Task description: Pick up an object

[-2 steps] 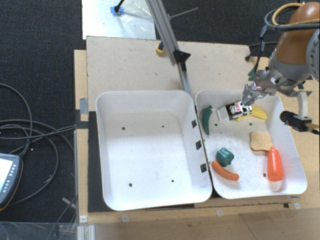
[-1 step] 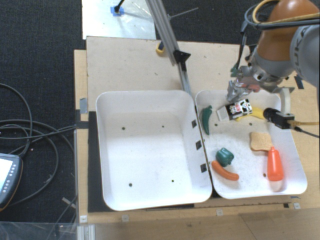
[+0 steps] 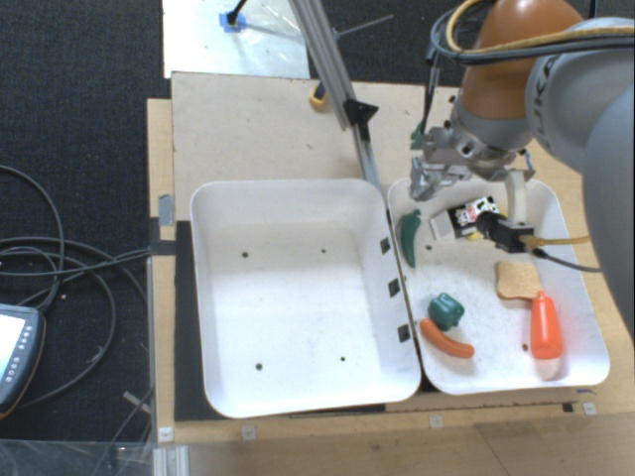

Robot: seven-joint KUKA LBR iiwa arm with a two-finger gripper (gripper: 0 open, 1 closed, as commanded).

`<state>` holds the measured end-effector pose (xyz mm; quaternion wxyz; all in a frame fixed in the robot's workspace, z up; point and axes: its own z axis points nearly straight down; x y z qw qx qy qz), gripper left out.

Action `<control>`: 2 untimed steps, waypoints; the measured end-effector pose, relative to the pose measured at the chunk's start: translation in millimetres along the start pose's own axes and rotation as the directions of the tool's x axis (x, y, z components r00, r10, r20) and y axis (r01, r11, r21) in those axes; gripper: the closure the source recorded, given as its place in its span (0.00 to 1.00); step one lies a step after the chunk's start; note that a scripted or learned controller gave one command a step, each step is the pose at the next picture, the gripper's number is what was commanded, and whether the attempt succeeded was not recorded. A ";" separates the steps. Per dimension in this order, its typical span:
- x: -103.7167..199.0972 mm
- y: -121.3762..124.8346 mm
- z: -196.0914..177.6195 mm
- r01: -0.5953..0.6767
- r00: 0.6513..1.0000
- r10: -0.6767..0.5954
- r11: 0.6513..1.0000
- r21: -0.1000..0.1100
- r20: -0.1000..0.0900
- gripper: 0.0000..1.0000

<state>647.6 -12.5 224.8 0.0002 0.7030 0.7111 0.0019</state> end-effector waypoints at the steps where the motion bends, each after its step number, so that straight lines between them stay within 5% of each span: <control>1: 48.5 -3.6 -8.6 -0.001 1.000 0.001 1.000 0.001 0.000 1.00; 2: 105.2 -4.2 1.3 -0.001 1.000 0.001 1.000 0.002 0.000 1.00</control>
